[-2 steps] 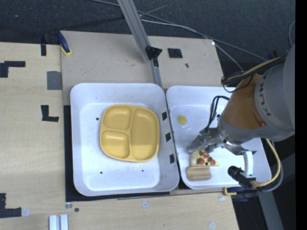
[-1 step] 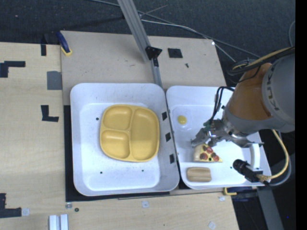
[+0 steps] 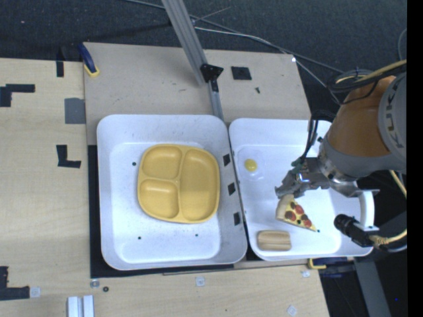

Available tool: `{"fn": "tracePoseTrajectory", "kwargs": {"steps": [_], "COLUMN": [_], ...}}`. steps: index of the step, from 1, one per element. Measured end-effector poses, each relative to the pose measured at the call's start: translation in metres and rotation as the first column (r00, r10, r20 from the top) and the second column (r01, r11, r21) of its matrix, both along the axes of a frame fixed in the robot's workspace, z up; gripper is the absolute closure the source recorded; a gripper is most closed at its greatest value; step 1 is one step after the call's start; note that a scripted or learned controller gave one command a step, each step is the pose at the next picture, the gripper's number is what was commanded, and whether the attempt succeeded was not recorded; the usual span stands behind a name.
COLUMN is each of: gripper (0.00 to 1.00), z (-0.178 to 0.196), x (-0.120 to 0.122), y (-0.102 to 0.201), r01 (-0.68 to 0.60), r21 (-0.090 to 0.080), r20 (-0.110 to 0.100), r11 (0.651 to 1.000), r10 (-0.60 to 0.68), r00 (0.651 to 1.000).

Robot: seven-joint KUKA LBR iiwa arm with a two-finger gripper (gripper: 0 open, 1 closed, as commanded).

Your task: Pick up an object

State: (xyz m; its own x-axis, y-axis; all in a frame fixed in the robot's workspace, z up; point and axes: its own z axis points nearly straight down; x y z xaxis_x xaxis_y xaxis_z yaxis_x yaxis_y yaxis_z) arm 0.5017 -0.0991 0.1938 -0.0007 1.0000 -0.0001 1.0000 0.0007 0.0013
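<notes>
Bench (image 3: pixel 158 78) with two white bins (image 3: pixel 119 243).

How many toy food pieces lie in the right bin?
3: small round yellow piece near its left wall, pizza slice below the claw, tan bread roll in front. The arm may hide more.

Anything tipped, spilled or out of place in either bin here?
Nothing stands out. The yellow divided plate lies flat in the left bin; the pizza slice, bread roll and small yellow piece lie apart in the right bin.
</notes>
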Motion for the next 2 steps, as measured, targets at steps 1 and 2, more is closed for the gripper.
{"fn": "tracePoseTrajectory", "kwargs": {"steps": [1,2], "gripper": [1.0,1.0], "z": [0.063,0.063], "x": [0.003,0.041], "y": [-0.002,0.041], "r01": [-0.001,-0.006], "r21": [-0.001,0.001], "r20": [0.004,-0.001], "r11": [1.0,1.0], "r10": [0.001,0.006], "r00": [1.0,1.0]}}
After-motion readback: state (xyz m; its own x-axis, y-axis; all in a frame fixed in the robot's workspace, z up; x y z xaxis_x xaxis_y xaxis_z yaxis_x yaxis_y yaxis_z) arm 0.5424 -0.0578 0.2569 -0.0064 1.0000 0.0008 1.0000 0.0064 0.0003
